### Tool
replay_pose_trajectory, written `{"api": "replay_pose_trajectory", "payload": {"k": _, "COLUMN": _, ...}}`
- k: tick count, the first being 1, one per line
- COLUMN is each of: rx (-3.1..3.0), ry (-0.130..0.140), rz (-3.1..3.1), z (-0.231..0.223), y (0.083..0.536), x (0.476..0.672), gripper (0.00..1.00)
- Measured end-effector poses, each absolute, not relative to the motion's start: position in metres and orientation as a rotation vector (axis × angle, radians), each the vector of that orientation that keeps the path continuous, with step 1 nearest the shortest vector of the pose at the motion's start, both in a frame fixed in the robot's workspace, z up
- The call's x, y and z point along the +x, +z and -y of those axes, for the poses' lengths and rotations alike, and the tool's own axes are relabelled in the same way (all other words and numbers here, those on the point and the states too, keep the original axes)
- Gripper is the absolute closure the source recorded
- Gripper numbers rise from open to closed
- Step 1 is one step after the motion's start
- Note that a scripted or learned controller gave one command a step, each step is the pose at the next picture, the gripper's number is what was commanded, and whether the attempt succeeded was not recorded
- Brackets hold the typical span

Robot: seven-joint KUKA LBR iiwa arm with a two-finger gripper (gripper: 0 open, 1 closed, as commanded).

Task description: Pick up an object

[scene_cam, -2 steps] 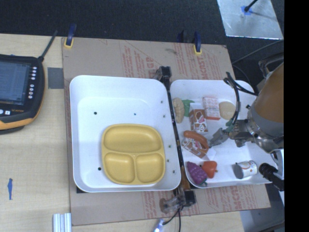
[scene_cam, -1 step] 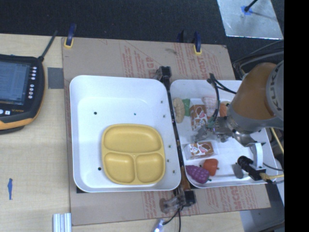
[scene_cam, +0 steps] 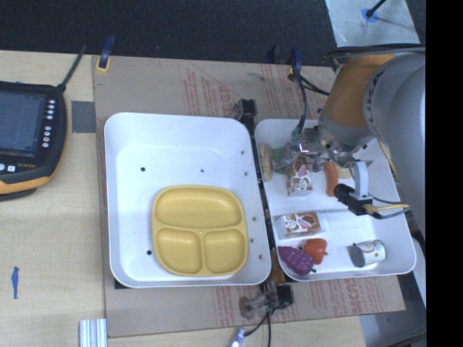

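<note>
Grey and orange-banded, the arm reaches into the right-hand shallow white bin [scene_cam: 387,262], its two-finger gripper [scene_cam: 312,152] low over the far end, just above a small red-and-white printed packet [scene_cam: 299,178]. Whether it is open or closed cannot be told, and nothing visibly sits in its grasp, so the pick looks not yet done: closing and lifting remain. The packet, the likeliest target, lies flat in the bin's far half, its long axis running roughly near-to-far. A yellow three-compartment plastic tray [scene_cam: 200,230] rests in the left-hand white bin [scene_cam: 130,143].
</note>
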State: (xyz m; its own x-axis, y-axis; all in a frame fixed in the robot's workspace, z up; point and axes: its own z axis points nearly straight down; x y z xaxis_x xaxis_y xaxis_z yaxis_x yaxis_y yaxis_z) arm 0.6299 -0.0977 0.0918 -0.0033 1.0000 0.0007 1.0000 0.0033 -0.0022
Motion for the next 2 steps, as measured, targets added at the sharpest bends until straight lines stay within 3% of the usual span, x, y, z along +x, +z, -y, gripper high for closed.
{"api": "replay_pose_trajectory", "payload": {"k": 1, "rx": -2.212, "ry": 0.004, "rz": 2.226, "z": 0.098, "y": 0.103, "x": 0.630, "gripper": 1.00}}
{"api": "replay_pose_trajectory", "payload": {"k": 2, "rx": -2.214, "ry": 0.001, "rz": 2.225, "z": 0.014, "y": 0.192, "x": 0.591, "gripper": 1.00}}
